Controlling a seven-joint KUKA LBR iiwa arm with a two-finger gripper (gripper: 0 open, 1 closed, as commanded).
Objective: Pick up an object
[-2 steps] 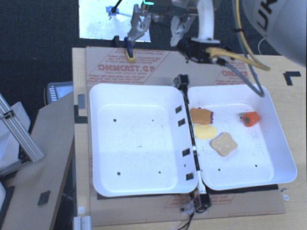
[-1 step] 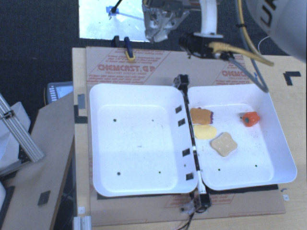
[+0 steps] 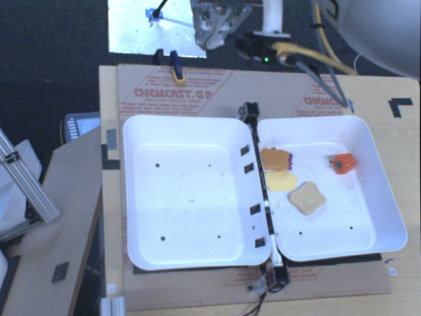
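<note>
The right bin (image 3: 368, 143) holds several small items: an orange and purple piece (image 3: 276, 158) near its left wall, a flat yellow piece (image 3: 281, 182) just below it, a tan toast-shaped piece (image 3: 307, 198), and a small red-orange item (image 3: 343, 163) toward the right. My gripper (image 3: 212, 30) hangs high at the top of the view, beyond the far edge of the bins and above the left bin's far right corner. Nothing shows between its fingers.
The left bin (image 3: 138, 242) lies beside the right one, joined by a black clamped seam (image 3: 258, 196). A yellow and black clamp (image 3: 176, 68) sits on the cardboard behind the bins. Cables (image 3: 309, 58) trail at top right.
</note>
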